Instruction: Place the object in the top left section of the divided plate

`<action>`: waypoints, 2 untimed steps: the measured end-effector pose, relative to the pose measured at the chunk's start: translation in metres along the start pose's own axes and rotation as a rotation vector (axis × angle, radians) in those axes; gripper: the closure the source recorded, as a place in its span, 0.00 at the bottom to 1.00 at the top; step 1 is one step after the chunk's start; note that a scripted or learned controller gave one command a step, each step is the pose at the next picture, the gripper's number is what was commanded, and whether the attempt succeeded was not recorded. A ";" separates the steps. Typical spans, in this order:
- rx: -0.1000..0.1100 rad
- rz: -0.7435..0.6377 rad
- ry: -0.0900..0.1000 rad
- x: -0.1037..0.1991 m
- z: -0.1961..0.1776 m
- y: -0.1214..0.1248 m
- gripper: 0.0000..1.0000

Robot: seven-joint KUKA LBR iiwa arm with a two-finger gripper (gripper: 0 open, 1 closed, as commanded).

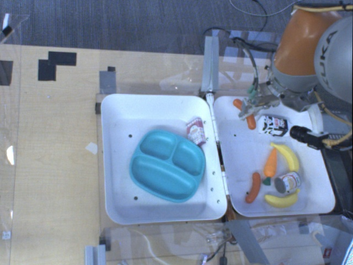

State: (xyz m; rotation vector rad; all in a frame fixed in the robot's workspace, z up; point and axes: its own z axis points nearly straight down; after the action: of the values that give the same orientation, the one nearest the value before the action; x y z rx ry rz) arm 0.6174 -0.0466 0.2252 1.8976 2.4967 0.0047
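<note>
The blue divided plate lies in the left bin, tilted, with two small sections at its far side and one long section at its near side. All three sections are bare. My gripper hangs over the far left corner of the right bin, right above a small orange sausage-shaped piece that pokes out on both sides of it. Whether the piece is gripped or merely lies beneath is hidden by the wrist.
A red packet rests against the plate's far right rim. The right bin also holds a black-and-white card, two bananas, a carrot, a small can and a red sausage.
</note>
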 end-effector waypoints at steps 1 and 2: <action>0.002 -0.051 0.001 -0.037 0.051 -0.081 1.00; 0.001 -0.142 0.001 -0.008 0.055 -0.137 1.00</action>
State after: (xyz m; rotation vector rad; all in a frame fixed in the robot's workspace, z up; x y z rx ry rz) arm 0.4880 -0.0906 0.1694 1.7164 2.6266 0.0039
